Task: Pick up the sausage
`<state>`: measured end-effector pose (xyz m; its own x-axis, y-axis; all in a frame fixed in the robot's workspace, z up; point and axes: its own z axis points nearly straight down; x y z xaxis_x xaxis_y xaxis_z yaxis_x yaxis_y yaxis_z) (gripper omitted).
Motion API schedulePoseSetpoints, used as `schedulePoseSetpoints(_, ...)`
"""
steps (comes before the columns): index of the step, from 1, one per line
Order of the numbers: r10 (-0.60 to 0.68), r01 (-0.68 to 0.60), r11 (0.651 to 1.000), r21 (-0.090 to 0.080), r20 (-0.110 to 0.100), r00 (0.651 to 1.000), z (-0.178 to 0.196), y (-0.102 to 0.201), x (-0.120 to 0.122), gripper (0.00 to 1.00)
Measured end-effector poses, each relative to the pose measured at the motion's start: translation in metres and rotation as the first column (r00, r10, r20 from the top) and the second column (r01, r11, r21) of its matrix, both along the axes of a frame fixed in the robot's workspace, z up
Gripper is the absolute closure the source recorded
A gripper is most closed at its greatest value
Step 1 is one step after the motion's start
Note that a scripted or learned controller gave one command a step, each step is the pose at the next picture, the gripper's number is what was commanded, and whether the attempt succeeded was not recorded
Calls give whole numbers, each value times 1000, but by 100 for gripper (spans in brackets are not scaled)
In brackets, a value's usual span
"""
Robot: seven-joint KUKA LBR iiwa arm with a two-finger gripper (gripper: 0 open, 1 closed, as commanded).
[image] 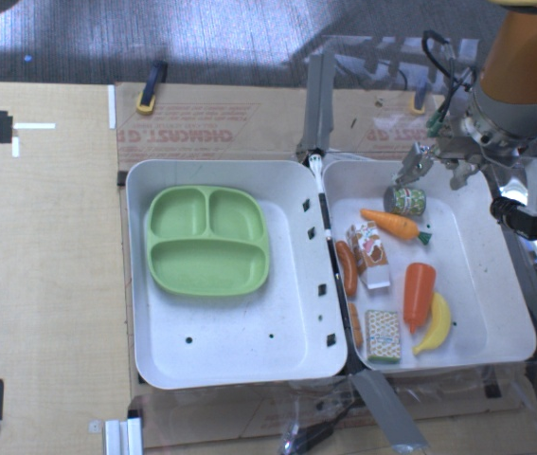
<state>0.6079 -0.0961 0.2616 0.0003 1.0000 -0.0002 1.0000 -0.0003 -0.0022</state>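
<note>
Nearest the camera, in right bin [495,349]: small patterned carton [383,336] lying flat by the front wall, yellow banana [436,325] just beside it to the right. Thin orange piece [354,323] against the divider wall, left of the carton; identity unclear. Above the banana, touching it: red-orange pepper [419,290], lengthwise. Mid bin: sausage [347,266], reddish-brown, lying lengthwise close to the left wall, just beside a white and red box [371,255] on its right. Untouched, well apart from the tool. Behind the box: carrot [393,224], slanted, green end pointing right. Further back: small green tin [408,200], on its side, near the carrot's middle.

Left bin [221,363]: green divided plate [208,239], three compartments, set towards the left and back.

Far right corner: gripper [420,167] hanging over the back of the right bin, right above the green tin. Fingers apart, nothing between them. Grey wrist and orange band [524,55] above, cables looped alongside.

Beyond the bins: cardboard sheet [211,121] with red print, yellow-handled tool [152,86] lying on its far edge.
</note>
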Motion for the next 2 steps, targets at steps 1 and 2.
schedulePoseSetpoints(1,-63,63,998,0,-2,998,-71,5,-60,0)
schedulePoseSetpoints(2,-66,66,998,0,-2,998,-138,-10,-129,0)
